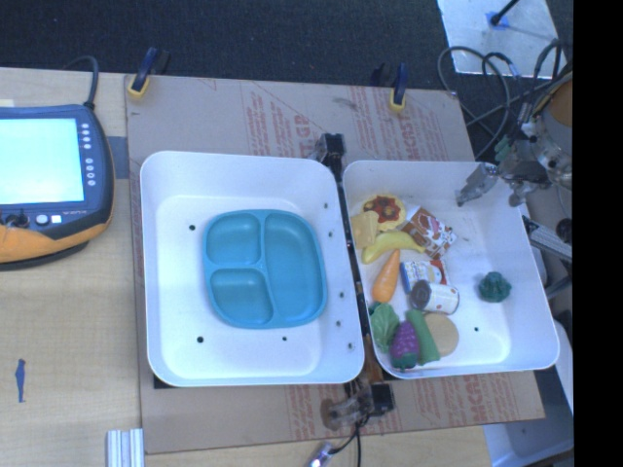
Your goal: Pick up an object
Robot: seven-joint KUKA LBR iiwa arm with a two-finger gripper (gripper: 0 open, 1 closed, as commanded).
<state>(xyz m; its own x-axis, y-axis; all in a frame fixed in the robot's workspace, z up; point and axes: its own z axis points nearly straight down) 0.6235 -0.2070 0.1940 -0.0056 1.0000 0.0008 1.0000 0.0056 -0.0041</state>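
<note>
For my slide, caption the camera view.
Grey claw above right white bin of toy food; blue divided plate in left bin.

A divided plate (264, 267) lies in the left bin (165, 188); toy foods (409, 290) crowd the right bin's (526, 290) left side.

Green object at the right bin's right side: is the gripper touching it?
Apart. The camera view shows bare white bin floor between the gripper and the green object.

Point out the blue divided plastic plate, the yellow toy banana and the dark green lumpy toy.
Blue divided plastic plate (264, 266), camera view, on the ridge where its compartments meet.
Yellow toy banana (391, 245), camera view, on the middle of its curve.
Dark green lumpy toy (494, 287), camera view, on its centre.
</note>
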